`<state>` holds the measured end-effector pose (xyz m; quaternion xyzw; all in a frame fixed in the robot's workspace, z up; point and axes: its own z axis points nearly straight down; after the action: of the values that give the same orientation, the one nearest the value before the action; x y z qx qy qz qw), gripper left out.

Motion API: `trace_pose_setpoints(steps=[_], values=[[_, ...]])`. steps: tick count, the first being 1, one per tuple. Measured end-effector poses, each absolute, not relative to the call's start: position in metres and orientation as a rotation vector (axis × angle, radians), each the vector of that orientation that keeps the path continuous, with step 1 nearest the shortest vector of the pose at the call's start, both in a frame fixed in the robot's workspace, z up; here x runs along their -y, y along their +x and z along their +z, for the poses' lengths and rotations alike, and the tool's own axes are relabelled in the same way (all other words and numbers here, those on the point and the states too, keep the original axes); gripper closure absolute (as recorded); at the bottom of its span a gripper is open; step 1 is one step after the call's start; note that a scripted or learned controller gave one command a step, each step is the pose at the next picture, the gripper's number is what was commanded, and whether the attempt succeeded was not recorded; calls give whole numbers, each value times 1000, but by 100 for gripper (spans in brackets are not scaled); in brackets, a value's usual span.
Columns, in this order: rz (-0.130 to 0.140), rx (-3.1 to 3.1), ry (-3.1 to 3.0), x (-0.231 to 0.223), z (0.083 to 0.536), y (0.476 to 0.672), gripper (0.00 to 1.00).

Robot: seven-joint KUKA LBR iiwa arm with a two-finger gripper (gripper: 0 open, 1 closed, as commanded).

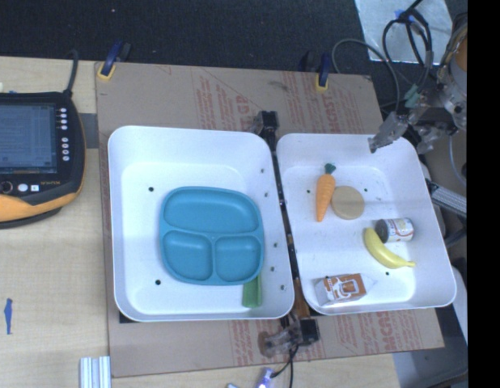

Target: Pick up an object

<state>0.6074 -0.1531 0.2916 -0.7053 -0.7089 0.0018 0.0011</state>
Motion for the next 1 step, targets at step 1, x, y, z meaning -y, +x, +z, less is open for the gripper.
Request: trace_pose_setpoints(steps=[1], values=[[8,2226,-2212,104,186,594,0]])
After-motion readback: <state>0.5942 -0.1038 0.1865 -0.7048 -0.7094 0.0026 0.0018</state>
